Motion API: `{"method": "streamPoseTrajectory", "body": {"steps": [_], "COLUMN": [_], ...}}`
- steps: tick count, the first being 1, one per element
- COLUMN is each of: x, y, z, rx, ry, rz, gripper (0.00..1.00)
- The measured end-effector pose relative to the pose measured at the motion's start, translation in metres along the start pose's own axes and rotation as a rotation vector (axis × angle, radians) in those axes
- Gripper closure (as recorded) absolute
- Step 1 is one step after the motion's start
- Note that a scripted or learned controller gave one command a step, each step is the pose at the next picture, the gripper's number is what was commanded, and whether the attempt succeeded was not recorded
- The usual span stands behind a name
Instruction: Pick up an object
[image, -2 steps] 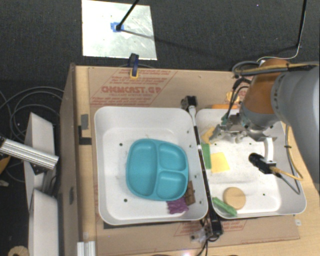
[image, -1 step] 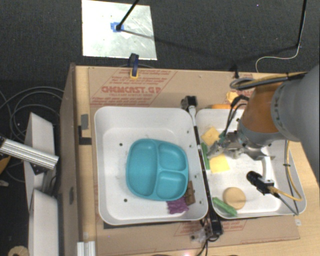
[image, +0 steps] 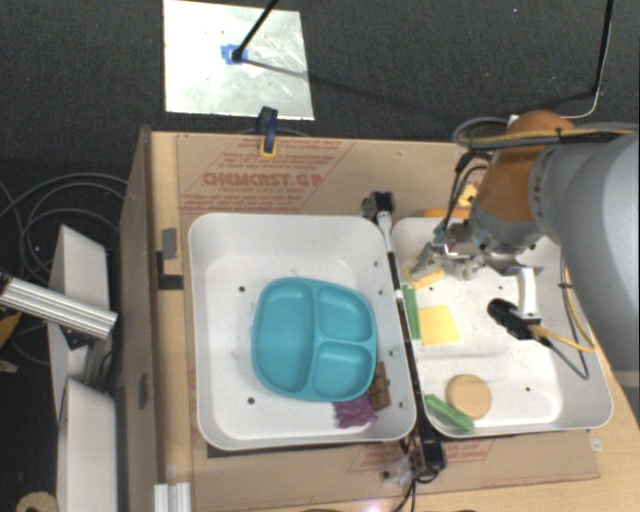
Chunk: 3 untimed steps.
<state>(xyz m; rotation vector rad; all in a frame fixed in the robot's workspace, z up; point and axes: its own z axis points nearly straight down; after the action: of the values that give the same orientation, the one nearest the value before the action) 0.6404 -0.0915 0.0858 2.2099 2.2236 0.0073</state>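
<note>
The gripper (image: 443, 256) hangs low over the right bin (image: 580, 400), its finger state impossible to tell beneath the bulky grey wrist. Just below it lies a flat yellow square (image: 437, 324); farther below, a round tan disc (image: 468, 395). A glossy teal divided plate (image: 312, 338) sits well left.

Dark carpet floor (image: 80, 90), cardboard-topped bench (image: 262, 175)

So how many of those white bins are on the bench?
2. The left bin holds a blue divided plate; the right bin sits beside it, under the gripper. The arm covers part of the right bin.
</note>
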Motion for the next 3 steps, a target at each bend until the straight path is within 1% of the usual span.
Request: {"method": "streamPoseTrajectory", "body": {"steps": [1,2,3], "x": [0.007,0.005,0.003], "y": [-0.063,-0.047,-0.002], "z": [0.001,0.001,0.0], "rx": [0.011,0.005,0.001], "ry": [0.001,0.002,0.0], "rz": [0.007,0.003,0.001], "gripper": [0.0,0.0,0.0]}}
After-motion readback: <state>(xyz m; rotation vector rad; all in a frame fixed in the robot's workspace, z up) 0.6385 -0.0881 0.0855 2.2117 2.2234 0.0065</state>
